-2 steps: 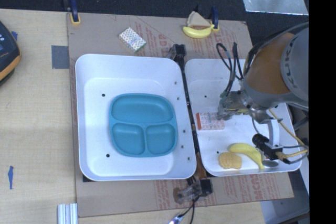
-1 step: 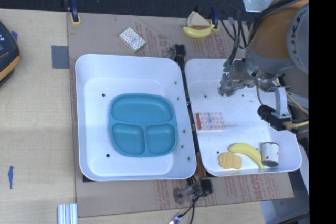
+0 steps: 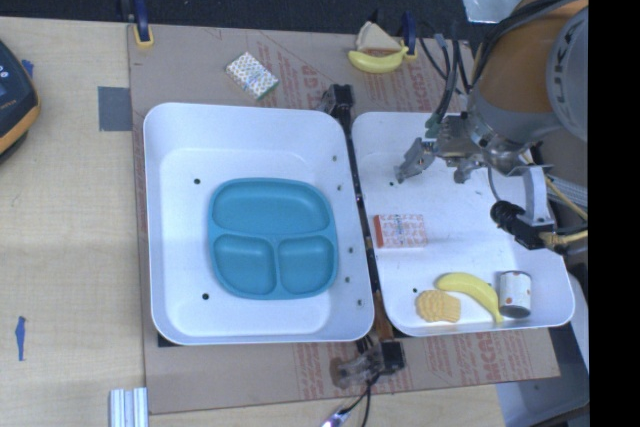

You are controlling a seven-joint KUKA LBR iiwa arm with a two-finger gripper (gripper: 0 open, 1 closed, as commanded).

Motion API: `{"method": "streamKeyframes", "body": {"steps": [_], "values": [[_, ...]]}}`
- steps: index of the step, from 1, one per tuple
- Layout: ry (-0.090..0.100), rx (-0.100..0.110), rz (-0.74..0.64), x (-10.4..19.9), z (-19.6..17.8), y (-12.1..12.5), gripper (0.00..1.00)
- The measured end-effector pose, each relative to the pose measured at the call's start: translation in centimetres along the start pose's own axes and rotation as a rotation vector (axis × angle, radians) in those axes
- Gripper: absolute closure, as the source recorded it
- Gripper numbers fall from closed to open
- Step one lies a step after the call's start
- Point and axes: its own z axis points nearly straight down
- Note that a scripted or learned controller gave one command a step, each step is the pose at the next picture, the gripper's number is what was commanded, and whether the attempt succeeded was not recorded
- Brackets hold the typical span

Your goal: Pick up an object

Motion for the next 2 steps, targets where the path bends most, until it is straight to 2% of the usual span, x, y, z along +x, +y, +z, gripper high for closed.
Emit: {"method": "streamKeyframes", "body": {"steps": [1, 2], "values": [[-0.001, 0.003, 0.000, -1.7, 7.8, -2.2, 0.00], [0.000, -0.004, -0.001, -1.6, 9.7, -2.1, 0.00]]}}
